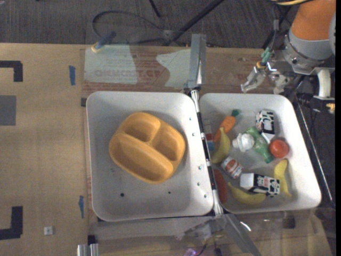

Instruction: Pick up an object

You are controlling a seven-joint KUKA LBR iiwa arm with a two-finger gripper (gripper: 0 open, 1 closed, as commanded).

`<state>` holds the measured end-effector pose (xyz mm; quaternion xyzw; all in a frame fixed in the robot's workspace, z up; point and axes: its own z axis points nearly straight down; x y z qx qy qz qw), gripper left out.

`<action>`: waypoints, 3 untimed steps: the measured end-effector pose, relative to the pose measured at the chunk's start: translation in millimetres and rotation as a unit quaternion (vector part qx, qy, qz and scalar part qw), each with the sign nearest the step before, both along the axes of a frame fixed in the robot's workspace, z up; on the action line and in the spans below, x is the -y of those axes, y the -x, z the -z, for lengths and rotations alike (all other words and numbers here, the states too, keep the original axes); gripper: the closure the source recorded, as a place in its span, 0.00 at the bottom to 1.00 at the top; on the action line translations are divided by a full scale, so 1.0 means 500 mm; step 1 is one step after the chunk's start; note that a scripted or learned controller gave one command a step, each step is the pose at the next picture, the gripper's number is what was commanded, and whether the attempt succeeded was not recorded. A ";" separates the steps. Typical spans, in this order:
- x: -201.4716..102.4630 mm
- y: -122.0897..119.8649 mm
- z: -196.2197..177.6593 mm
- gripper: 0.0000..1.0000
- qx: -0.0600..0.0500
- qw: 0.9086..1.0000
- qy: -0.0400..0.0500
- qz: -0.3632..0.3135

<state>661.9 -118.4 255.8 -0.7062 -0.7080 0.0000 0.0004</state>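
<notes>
Objects for picking lie in the right bin [306, 159], at the right of the frame; you have several to note. Going left to right: the left bin [101, 185] holds a yellow divided plate [147, 146], lying flat near its centre. In the right bin, a red item [220, 185] lies along the left wall, low down. Above it sits a banana [222, 148] touching a carrot [228, 123]. A small red-and-white jar [232, 167] lies near the middle. A second banana [246, 195] curves along the lower edge, just beside a cow-patterned carton [260, 183]. A clear bottle [250, 142] rests at centre. Another cow-patterned carton [265, 121] sits at the upper right, a red tomato [278, 148] below it, and a third banana [282, 176] by the right wall.

The gripper [257, 79] hangs above the bin's upper edge, at the upper right of the frame. You see nothing between its fingers; whether they stand open or closed cannot be told.
</notes>
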 end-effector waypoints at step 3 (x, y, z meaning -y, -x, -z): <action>-0.034 0.123 0.255 0.00 0.001 0.920 0.000 -0.392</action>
